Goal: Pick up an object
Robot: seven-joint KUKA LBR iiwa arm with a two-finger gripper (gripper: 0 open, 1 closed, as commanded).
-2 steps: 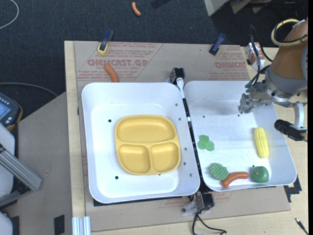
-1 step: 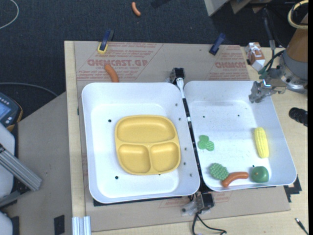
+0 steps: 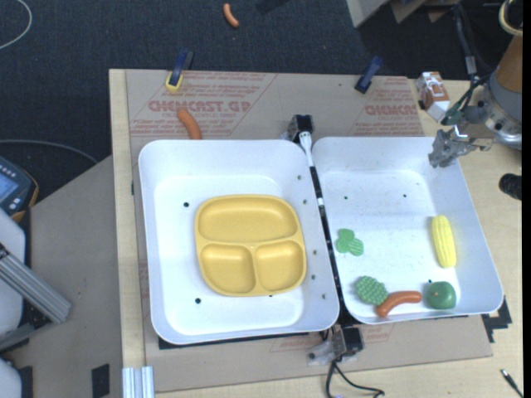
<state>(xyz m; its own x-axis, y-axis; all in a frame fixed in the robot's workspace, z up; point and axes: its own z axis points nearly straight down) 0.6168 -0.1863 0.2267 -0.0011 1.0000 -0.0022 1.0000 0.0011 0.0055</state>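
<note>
Jaws [image 3: 445, 149] hang at the far right corner of the right bin [image 3: 390, 160], just over its rim; nothing sits between them, but they are too small and dark for me to tell how far apart they stand. From the overhead camera, the grey arm comes in from the right edge above that corner.

Every candidate object lies toward the near end of the same bin, well apart from the jaws. A yellow corn cob [image 3: 444, 240] lies lengthwise by the right wall. A green round piece [image 3: 440, 294] sits in the near right corner, with an orange sausage [image 3: 398, 302] just beside it and touching a bumpy green vegetable [image 3: 371, 288]. A small green leafy piece [image 3: 349, 243] lies alone near the divider. The left bin [image 3: 166, 181] carries a yellow divided plate [image 3: 249, 245]. A second sausage [image 3: 190, 123] lies on the table beyond the left bin.

I judge the corn cob the soundest choice: it lies closest and apart from its neighbours. The jaws should come down centred across its narrow width, keeping off the bin wall, and close only once fully lowered.
</note>
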